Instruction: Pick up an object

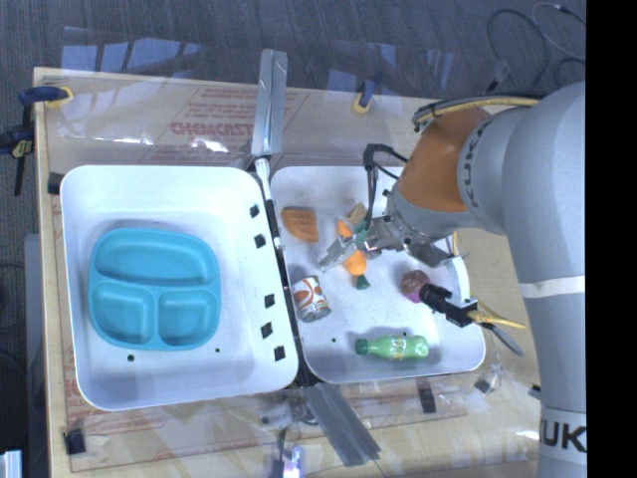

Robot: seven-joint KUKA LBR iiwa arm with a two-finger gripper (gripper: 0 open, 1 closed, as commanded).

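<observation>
My gripper (350, 239) is low in the right bin (328, 182), reaching in from the right over the bin's middle. Right under and against it lies a small orange carrot-like piece (355, 263) with a green end (362, 281). Another bit of orange (344, 229) shows at the gripper's upper side; I cannot tell whether it is held. A brown-orange bread-like item (301, 223) lies to the gripper's left. A small can (312, 298) lies on its side by the left wall. Near the front wall lies a green bottle (394, 347), and a dark purple round thing (412, 284) sits right of the gripper.
The left bin (80, 366) holds a blue divided plate (154, 287). The arm's grey body and orange band (443, 167) cover the right bin's back right corner. A ridge with black clips (271, 267) separates the two bins.
</observation>
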